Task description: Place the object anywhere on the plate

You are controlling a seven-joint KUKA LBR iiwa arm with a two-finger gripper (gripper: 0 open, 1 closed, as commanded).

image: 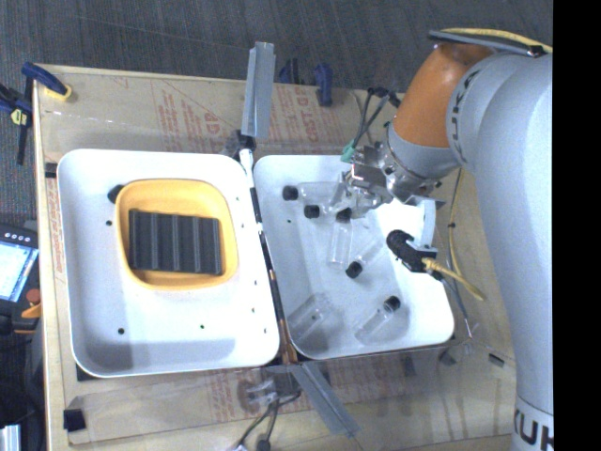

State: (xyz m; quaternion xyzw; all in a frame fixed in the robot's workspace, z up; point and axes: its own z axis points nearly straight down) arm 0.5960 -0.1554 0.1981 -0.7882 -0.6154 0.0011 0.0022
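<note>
My pincer low in right white bin, over clear plastic vials with black caps; finger state cannot tell. Should centre on one vial before lifting toward yellow square plate, left bin.

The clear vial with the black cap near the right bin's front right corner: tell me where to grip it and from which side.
Grip the clear vial across its body's middle, coming straight down from above. It lies on its side, so the narrow width suits the fingers; the bin wall is probably too close for a side approach.

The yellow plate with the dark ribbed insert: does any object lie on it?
No. The yellow plate in the left white bin carries nothing besides its insert.
</note>
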